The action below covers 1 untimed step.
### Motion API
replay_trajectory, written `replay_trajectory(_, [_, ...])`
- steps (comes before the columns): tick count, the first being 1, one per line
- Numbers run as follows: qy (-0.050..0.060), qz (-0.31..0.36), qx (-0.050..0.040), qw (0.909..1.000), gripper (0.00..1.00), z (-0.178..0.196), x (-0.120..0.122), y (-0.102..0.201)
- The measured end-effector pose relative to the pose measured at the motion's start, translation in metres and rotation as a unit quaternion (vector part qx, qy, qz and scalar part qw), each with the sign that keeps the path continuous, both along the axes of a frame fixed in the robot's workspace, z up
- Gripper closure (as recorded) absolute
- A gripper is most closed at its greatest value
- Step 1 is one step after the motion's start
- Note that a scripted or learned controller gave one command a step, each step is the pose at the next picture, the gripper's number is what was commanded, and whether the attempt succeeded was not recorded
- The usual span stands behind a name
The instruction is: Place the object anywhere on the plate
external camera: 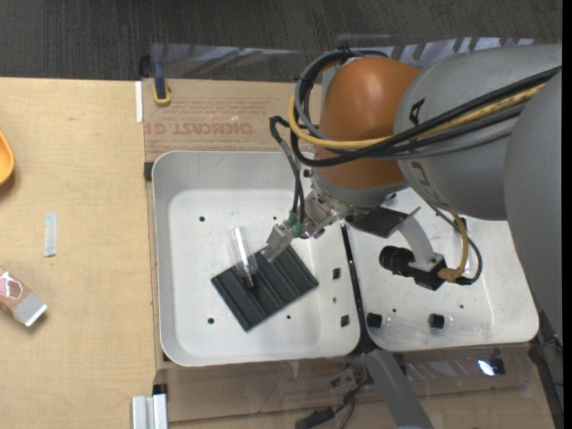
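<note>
A black ribbed plate (265,290) lies flat in the left bin (179,239), turned at a slant. A clear, tube-like object (241,250) rests with its lower end on the plate's upper left part and its upper end over the white bin floor. My gripper (284,237) hangs low over the plate's upper edge, just right of the clear object. The arm's orange band and grey body fill the space above it. I see nothing held in the gripper.
The right bin (483,320) holds small black pieces (374,320) (436,322) near its front. A cardboard sheet (223,123) lies behind the bins. On the wooden bench to the left are a grey strip (50,235) and a small block (20,300).
</note>
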<state>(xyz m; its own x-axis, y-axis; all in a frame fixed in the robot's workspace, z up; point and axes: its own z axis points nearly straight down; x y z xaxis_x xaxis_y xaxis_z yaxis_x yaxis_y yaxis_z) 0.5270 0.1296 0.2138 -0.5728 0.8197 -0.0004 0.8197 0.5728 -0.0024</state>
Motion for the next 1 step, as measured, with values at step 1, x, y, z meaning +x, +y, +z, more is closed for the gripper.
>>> replay_trajectory(1, [0.0,0.0,0.0,1.0,0.0,0.0,0.0,0.0])
